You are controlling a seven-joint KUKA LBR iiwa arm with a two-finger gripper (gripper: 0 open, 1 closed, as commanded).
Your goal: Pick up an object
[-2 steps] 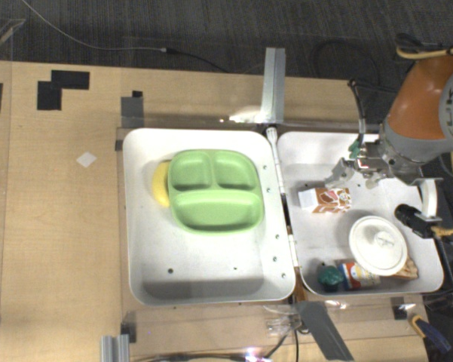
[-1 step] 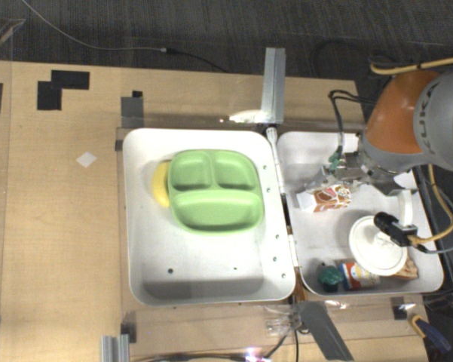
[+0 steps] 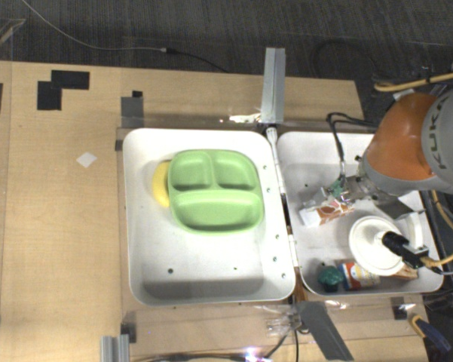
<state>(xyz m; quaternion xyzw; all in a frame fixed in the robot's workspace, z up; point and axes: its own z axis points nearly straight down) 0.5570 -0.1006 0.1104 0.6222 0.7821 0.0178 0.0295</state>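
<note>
On the arm's grey casing at far right, part of the white "KUKA" lettering (image 3: 436, 143) reads — no other writing is legible. Right bin (image 3: 310, 151) holds a small white-and-brown packet (image 3: 325, 213) just beside the tool (image 3: 348, 190), plus a white cup (image 3: 374, 244), a teal object (image 3: 331, 277) and a small bottle (image 3: 359, 276) near the front wall. Left bin (image 3: 147, 225) carries a green divided tray (image 3: 214, 190) over something yellow (image 3: 160, 184) — the arm's wrist blocks the tool, grip state can't be told.

A small orange-and-white packet (image 3: 325, 212) lies flat in the right bin (image 3: 309, 153), near its middle.
</note>
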